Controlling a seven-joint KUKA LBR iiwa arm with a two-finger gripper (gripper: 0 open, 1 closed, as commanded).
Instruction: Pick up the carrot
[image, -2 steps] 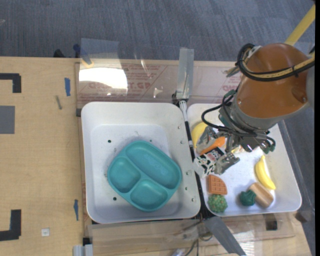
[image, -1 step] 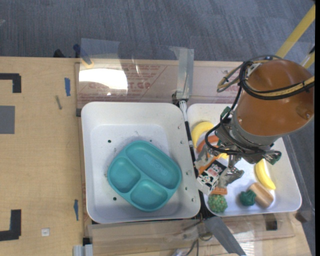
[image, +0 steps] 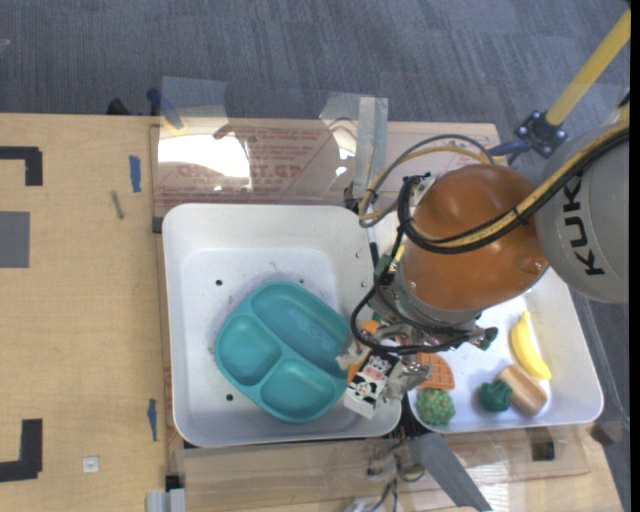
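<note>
1. Camera view, from above the counter (image: 80, 300): the grey arm (image: 600, 230) with its orange band (image: 470, 240) reaches in from the right and hangs low over the inner edge of the right bin (image: 580, 400), close to the wall it shares with the left bin (image: 190, 300).
2. The hand (image: 385, 365) sits under the wrist at that shared wall; cables and the wrist cover its fingers, so whether it is open, closed or gripping cannot be told.
3. The carrot (image: 437, 374) shows as a small orange patch in the right bin, just beside the hand and partly hidden beneath the wrist. Too little of it shows to tell its long axis or which way it points.
4. A black-and-white printed carton (image: 367, 385) lies tilted at the lip between the bins, touching or just under the hand.
5. In the left bin a teal divided plate (image: 280, 350) lies flat near the centre.
6. Along the right bin's near side sit a green broccoli piece (image: 434, 404), a darker green toy (image: 493, 396) and a tan block (image: 526, 389); a yellow banana (image: 527, 346) lies beyond them.
</note>
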